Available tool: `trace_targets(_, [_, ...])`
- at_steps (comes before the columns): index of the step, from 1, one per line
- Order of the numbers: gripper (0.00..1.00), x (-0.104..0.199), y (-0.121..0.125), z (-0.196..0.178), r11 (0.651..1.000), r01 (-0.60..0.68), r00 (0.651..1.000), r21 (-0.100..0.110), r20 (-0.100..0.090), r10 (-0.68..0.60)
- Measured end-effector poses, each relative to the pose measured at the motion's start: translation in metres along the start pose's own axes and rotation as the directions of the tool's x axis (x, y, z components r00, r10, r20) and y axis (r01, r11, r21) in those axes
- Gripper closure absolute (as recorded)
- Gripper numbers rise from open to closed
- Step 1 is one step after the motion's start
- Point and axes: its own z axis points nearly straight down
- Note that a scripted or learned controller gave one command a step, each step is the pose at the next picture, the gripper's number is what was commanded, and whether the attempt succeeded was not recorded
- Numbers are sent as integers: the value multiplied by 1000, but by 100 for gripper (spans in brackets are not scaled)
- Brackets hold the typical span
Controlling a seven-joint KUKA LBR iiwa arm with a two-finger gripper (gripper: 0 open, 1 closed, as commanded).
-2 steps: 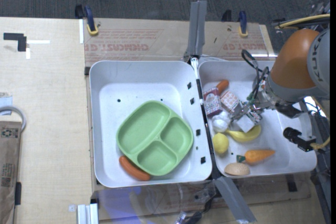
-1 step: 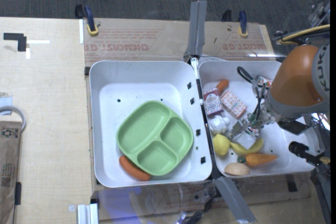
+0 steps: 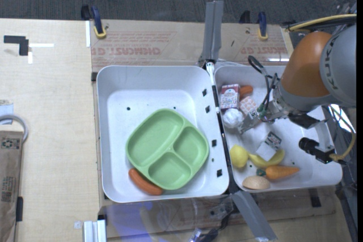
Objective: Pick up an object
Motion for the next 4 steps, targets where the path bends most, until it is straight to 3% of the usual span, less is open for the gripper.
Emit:
trace_targets(1, [0, 17, -87, 0, 1000, 17, 1000, 0, -1, -17])
trace_targets(2, [100, 16, -86, -8, 1000, 14, 1000, 0, -1, -14])
trace_targets(3, [100, 14, -66, -90, 990, 141, 990, -2, 1, -141])
trace_targets(4, [0, 14, -66, -90, 990, 141, 990, -2, 1, -141])
